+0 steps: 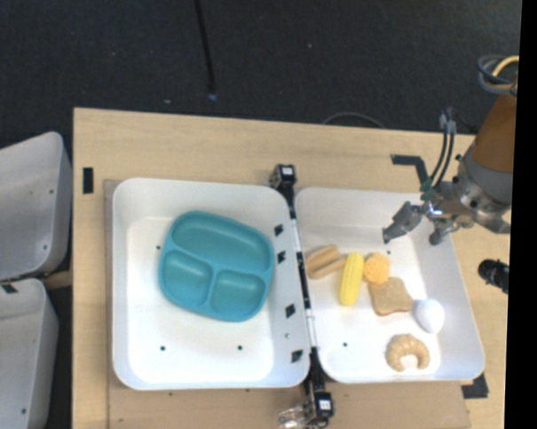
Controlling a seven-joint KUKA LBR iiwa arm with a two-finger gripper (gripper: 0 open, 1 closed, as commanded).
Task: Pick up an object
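Camera view, table: pale wood, bearing two shallow white bins side by side.
Left bin: holds one teal three-compartment plastic plate.
Right bin: holds hot dog bun, yellow corn cob lying upright in view, orange ball, toast slice, white egg, croissant.
End effector: fingers spread, gripping nothing, above bin's upper right.
Nearest target: orange ball, down-left of end effector.

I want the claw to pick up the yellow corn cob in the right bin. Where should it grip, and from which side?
Probably at the middle of the corn cob, coming straight down from above. It lies flat, long axis running toward the bin's far wall. The claw should close across its narrow width. The gaps are tight: the hot dog bun lies left, the orange and toast right.
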